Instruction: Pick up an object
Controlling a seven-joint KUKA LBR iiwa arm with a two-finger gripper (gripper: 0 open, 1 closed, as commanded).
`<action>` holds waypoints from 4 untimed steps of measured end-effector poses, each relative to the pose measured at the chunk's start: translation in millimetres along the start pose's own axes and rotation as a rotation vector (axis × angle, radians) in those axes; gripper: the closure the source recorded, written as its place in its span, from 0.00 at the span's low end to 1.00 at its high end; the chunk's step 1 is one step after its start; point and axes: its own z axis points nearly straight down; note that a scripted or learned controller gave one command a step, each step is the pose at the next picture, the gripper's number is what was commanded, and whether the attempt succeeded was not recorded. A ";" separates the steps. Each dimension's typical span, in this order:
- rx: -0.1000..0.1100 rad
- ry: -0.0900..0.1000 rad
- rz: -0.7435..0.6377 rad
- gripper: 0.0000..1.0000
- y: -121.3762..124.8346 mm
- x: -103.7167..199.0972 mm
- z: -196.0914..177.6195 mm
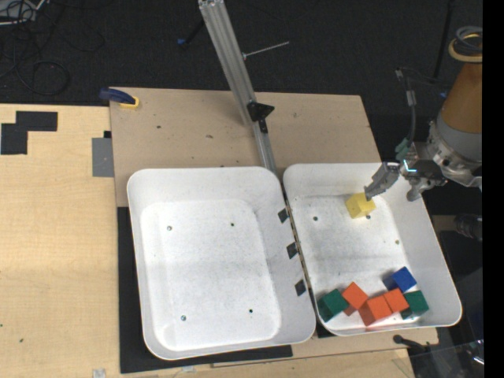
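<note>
A robotics lab: plywood bench (315,124), aluminium camera mast (233,61), loose cables (31,61)

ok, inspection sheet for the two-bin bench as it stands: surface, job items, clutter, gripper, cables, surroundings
Surface: wooden bench bearing left bin and right bin, side by side.
Job's things: yellow block alone near the right bin's far end; orange blocks, green blocks and a blue block clustered at its near corner.
Clutter: blue-and-yellow clamp at the bench's far left corner.
Gripper: gripper over the right bin's far edge, beside the yellow block; finger state cannot be told.
Cables: black cables on the dark floor, far left.
Surroundings: slanted aluminium rail; pale table at left.
</note>
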 end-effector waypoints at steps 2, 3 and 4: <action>0.000 -0.001 0.001 0.00 0.3 -2.2 41.6; 0.002 0.001 0.003 0.00 2.1 6.6 102.0; 0.002 0.000 0.002 0.00 -2.1 -2.8 157.9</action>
